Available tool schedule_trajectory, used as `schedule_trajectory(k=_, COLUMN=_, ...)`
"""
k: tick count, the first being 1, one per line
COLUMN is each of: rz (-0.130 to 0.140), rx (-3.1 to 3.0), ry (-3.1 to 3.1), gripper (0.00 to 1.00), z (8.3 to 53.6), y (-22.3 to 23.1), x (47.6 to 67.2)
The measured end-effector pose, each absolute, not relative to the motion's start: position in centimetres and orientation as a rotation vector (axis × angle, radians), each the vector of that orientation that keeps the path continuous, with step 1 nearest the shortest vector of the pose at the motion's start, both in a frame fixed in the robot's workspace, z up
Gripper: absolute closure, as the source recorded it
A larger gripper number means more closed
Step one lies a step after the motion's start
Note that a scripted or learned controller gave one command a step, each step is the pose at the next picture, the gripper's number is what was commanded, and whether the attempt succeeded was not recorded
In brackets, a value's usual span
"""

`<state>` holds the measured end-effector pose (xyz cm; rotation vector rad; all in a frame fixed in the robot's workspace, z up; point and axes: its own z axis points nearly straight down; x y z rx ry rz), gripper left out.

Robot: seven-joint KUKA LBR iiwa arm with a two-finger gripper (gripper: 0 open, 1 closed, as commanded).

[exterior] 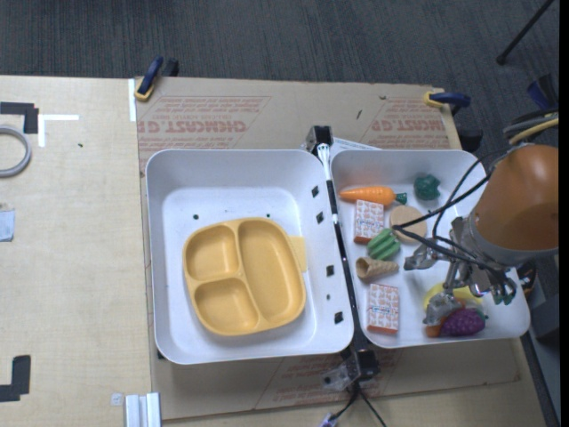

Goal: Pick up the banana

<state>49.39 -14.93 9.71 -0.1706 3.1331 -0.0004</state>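
The banana is a small yellow piece lying in the right bin near its front right corner, partly hidden under the arm's wrist. My gripper hangs low right over it, reaching in from the right. The grey metal of the wrist covers the banana's upper part. Purple grapes touch the banana on its front side.
The right bin also holds a carrot, a green broccoli piece, two red-and-white boxes, a green pepper and a tan piece. A yellow divided plate sits in the left bin.
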Motion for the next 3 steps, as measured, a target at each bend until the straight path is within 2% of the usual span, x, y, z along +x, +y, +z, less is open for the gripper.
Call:
schedule_trajectory(k=1, rz=-0.002, rx=-0.451, ry=3.101, gripper=0.0, z=9.7, y=-15.7, x=49.1)
schedule_trajectory(k=2, rz=-0.001, rx=-1.147, ry=2.92, gripper=0.0, z=9.3, y=-14.6, x=48.7)
schedule_trajectory(k=3, rz=0.001, rx=-1.213, ry=2.895, gripper=0.0, z=9.2, y=-12.3, x=48.4)
